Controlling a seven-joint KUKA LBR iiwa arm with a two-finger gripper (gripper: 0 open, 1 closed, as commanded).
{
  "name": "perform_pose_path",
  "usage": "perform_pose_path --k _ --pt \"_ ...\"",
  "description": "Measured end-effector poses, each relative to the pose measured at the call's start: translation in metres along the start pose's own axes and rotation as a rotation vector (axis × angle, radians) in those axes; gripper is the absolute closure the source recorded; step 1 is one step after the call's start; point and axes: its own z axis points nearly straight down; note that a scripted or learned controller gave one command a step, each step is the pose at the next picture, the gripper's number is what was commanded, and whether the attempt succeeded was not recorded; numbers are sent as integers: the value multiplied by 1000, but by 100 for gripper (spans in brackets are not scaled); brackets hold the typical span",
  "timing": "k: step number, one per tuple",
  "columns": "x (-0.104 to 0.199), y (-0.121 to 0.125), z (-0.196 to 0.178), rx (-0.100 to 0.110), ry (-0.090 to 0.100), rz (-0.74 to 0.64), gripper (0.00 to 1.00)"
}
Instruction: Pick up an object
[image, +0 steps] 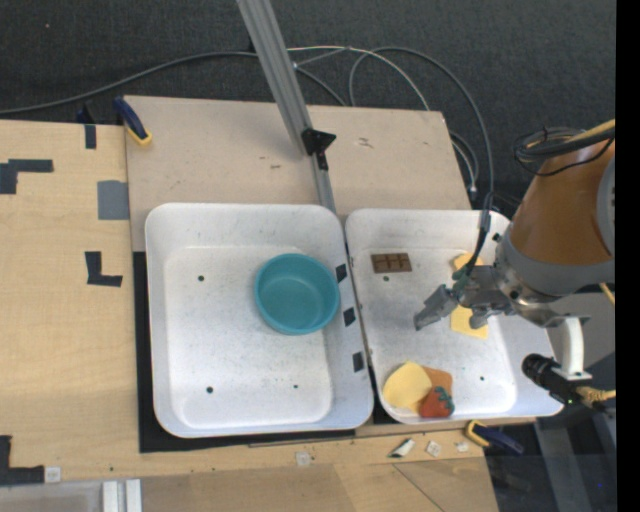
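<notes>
Brown chocolate bar, long axis left-right, flat in right bin

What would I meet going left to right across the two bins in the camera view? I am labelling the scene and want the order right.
teal bowl → brown chocolate bar → pale yellow round piece → red strawberry toy → yellow block beside the hand.

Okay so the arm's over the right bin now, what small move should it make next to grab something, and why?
Probably a short descent onto the yellow piece lying just beside the gripper in the right bin. Nothing shows between the fingers, and that piece is the nearest; the brown block and the yellow, orange and red cluster lie farther off.
</notes>
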Motion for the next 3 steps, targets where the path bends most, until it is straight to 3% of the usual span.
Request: perform_pose_path --k 1,3 --pt "0 0 0 0 0 0 0" --pt "4 9 104 6 1 1 0"
